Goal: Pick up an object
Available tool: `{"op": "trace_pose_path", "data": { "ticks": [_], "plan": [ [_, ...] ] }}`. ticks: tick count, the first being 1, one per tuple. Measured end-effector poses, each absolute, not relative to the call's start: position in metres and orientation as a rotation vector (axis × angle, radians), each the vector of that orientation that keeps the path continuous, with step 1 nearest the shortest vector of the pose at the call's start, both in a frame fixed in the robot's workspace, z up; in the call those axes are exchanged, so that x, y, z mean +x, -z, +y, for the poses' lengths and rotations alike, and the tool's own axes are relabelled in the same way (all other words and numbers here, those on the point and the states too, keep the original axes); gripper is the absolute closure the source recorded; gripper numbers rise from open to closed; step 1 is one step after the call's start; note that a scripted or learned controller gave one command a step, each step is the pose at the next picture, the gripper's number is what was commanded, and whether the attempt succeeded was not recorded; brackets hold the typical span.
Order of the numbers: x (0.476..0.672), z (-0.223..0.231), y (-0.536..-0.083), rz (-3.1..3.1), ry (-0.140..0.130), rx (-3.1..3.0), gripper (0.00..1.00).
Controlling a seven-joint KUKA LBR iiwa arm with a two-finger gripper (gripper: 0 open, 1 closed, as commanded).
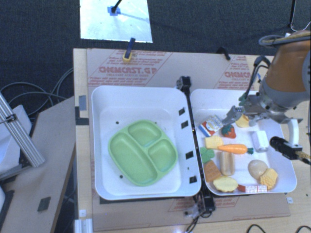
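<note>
One gripper (234,116) hovered over the strawberry (228,130), jaws apparently open; next, descend and close.

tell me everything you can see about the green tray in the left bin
The green tray is a pale green, roughly oval plate that looks like smooth plastic, with three compartments: one long one on its left and two smaller ones on its right. It lies flat, right way up, turned at a slant, near the middle of the left bin. Nothing rests in it.
</note>
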State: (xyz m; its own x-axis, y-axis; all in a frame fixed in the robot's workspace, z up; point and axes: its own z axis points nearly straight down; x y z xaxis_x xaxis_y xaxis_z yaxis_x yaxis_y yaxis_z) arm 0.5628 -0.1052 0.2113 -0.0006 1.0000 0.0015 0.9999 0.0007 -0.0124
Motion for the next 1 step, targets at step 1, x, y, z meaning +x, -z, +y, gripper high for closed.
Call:
{"op": "trace_pose_path", "data": {
  "ticks": [1],
  "plan": [
    [0.5656, -0.1049, -0.2184, -2.226, 0.001, -2.218, 0.00]
  ]
}}
